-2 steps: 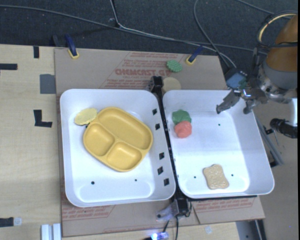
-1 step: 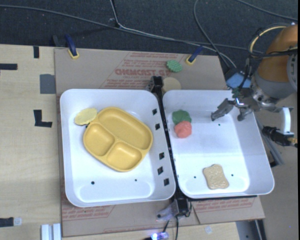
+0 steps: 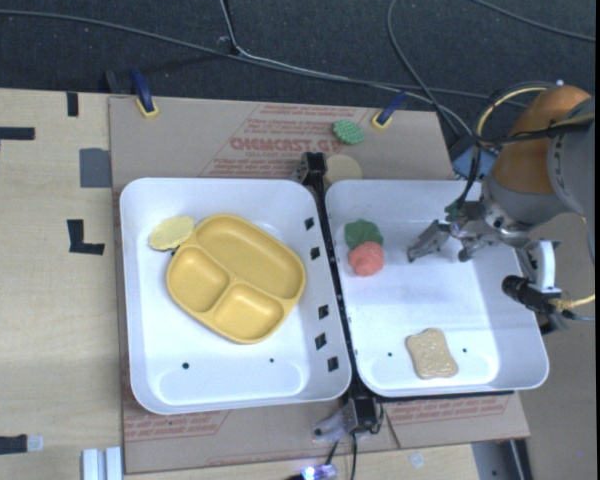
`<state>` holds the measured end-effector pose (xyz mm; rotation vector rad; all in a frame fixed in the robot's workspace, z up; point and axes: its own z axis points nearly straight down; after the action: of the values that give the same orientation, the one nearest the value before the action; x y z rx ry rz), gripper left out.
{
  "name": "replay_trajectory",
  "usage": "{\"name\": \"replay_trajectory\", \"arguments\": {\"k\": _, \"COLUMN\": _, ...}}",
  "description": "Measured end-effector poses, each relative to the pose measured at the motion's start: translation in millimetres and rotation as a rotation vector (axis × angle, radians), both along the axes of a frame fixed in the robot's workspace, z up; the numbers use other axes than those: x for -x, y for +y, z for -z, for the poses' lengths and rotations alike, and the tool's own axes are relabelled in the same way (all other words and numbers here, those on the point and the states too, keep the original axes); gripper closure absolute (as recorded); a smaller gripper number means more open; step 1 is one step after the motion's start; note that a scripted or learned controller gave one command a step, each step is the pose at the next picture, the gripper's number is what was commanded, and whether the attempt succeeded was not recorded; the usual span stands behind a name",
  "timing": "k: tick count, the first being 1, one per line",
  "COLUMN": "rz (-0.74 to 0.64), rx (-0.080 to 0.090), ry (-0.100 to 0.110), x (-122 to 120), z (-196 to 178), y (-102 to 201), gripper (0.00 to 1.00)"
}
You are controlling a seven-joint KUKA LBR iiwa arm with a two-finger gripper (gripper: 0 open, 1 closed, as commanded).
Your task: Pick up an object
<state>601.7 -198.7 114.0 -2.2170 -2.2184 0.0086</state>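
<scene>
In the right bin (image 3: 480,288) lie a green lump (image 3: 362,233) and, touching it just in front, a pink-orange lump (image 3: 367,259), both near the bin's left wall. A tan slice of toy bread (image 3: 432,354) rests near the bin's front edge. My gripper (image 3: 442,242) hangs over the right bin's back right part, to the right of the two lumps and well apart from them. Its fingers are spread, one finger (image 3: 421,246) pointing left, and nothing is between them.
The left bin (image 3: 150,368) holds a yellow divided plate (image 3: 236,278) and a pale yellow chip-like piece (image 3: 170,233) at its back left. A green waffle-patterned piece (image 3: 348,131) lies on the cardboard behind the bins. Cables run across the dark floor at the back.
</scene>
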Motion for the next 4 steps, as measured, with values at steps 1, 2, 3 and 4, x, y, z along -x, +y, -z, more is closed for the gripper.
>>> {"name": "replay_trajectory", "arguments": {"k": 1, "rz": -0.001, "rx": 0.003, "ry": -0.008, "x": -1, "z": 29, "y": 0, "gripper": 0.00}}
{"name": "replay_trajectory", "arguments": {"k": 2, "rz": -0.002, "rx": 0.004, "ry": -0.013, "x": -2, "z": 17, "y": 0, "gripper": 1.00}}
{"name": "replay_trajectory", "arguments": {"k": 3, "rz": -0.001, "rx": 0.001, "ry": -0.011, "x": -8, "z": -37, "y": -8, "gripper": 1.00}}
{"name": "replay_trajectory", "arguments": {"k": 4, "rz": -0.002, "rx": 0.002, "ry": -0.012, "x": -14, "z": -86, "y": -16, "gripper": 1.00}}
